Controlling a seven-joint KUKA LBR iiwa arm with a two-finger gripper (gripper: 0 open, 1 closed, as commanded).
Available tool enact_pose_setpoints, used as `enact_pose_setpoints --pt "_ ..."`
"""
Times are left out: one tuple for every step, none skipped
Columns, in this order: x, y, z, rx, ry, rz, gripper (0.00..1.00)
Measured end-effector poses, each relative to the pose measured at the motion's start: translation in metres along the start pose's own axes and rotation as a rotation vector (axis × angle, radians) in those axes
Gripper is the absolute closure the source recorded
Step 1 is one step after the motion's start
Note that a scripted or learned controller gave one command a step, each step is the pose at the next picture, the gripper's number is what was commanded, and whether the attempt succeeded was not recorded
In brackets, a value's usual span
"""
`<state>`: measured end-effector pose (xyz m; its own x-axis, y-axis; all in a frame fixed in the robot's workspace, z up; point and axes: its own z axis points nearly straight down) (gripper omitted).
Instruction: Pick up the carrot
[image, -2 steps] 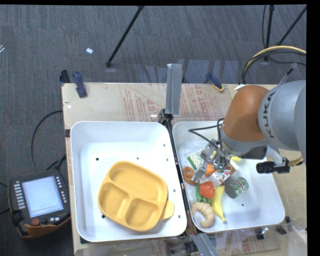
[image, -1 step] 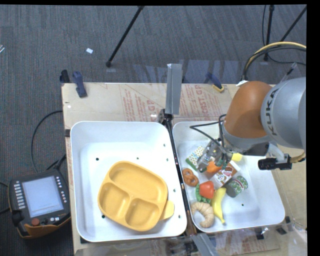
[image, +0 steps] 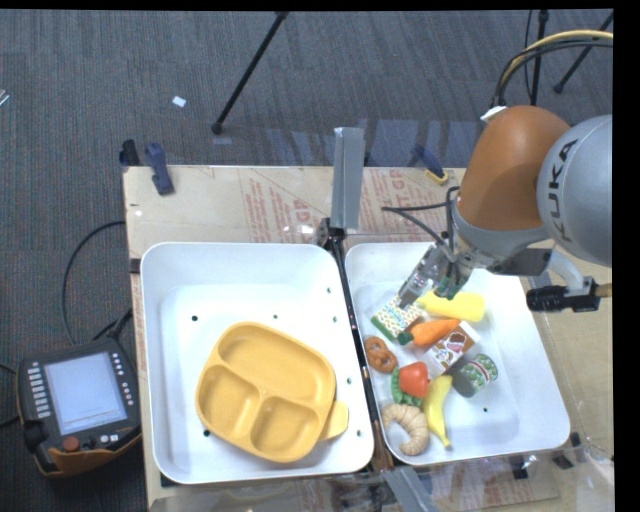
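The orange carrot (image: 435, 331) lies in the right bin (image: 530, 410), near its middle, among other toy foods. It touches a yellow block (image: 457, 305) on its far side and a green-and-white striped box (image: 397, 318) at its left end. My gripper (image: 432, 291) hangs just beyond the carrot, over the yellow block and the striped box. It is open, with one finger (image: 413, 290) slanting down to the left. Nothing sits between the fingers.
Around the carrot lie a brown pretzel (image: 379, 353), a red tomato (image: 411, 379), a banana (image: 438, 405), a tan croissant (image: 407, 425), a small can (image: 474, 372) and a red-brown packet (image: 450, 347). The left bin (image: 180, 290) holds a yellow divided plate (image: 265, 392).
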<state>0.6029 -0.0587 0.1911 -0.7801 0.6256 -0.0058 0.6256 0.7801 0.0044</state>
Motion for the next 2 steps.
enact_pose_setpoints --pt "-0.015 -0.095 0.056 0.008 0.010 -0.009 1.00" --pt "-0.022 -0.036 0.104 0.005 0.007 0.185 1.00"
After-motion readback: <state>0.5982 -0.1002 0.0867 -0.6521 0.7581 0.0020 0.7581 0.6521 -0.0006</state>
